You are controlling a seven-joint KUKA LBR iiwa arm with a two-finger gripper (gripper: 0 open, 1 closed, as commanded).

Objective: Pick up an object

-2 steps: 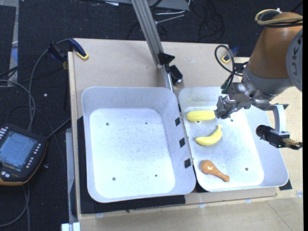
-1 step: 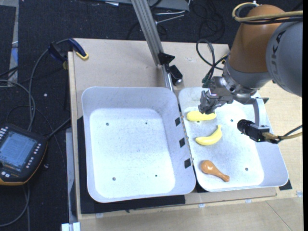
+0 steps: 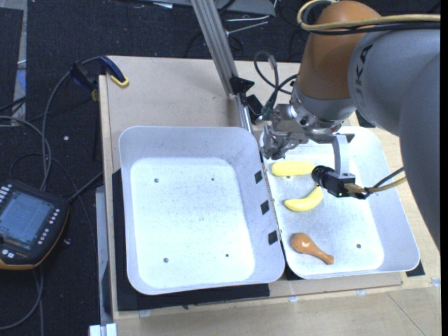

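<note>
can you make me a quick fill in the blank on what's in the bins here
1. The toys lie in the ___ bin.
2. The two bananas are ___ in colour.
3. The brown drumstick lies nearer the ___ edge of the view than the bananas.
4. The tool hangs nearest the ___ banana.

Missing words: right; yellow; bottom; upper

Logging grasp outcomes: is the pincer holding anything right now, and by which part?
Cannot be told. The pincer sits low at the right bin's far left corner, just above the yellow block, its tips hidden. The banana and drumstick lie apart.
</note>
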